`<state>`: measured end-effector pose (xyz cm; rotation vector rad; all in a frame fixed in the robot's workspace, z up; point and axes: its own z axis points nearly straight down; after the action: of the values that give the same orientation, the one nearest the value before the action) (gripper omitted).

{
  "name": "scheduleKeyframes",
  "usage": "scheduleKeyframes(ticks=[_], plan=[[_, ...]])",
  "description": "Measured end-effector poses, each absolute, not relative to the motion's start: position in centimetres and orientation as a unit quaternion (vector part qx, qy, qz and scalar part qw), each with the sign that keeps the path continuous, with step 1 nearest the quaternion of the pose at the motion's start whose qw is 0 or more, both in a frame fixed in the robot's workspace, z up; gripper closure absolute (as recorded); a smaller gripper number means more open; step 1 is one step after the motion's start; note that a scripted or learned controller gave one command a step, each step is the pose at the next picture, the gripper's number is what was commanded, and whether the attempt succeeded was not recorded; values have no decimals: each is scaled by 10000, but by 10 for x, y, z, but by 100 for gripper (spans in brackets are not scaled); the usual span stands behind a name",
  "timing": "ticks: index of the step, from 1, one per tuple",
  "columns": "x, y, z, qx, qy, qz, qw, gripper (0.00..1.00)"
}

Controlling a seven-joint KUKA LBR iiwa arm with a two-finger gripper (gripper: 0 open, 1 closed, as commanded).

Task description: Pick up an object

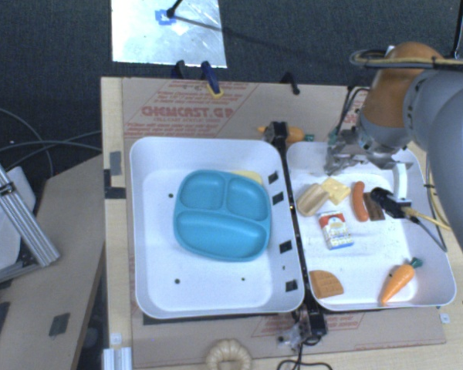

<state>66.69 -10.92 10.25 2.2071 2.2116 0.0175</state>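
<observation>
**Gripper low over right bin, jaw state unclear**

The gripper [346, 159] hangs at the far end of the right bin [428, 284], just above a yellow cheese wedge [336, 190]. Whether the jaws are apart or together cannot be told, and no object is seen between them.

Right bin contents: a bread piece [310, 199] touching the cheese, a sausage [359, 201] just beside it, a small carton [336, 230] at centre, a cookie [326, 284] near the front wall, a carrot [397, 280] at the front right corner.

Left bin [150, 284] holds a blue divided plate [222, 214].
</observation>
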Motion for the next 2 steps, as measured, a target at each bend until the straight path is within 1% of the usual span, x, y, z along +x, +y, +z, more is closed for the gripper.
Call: scheduleKeyframes(ticks=[1,2], plan=[[668,-111,147,7063,7079,20,24,100],[679,-111,207,7056,7086,26,33,100]])
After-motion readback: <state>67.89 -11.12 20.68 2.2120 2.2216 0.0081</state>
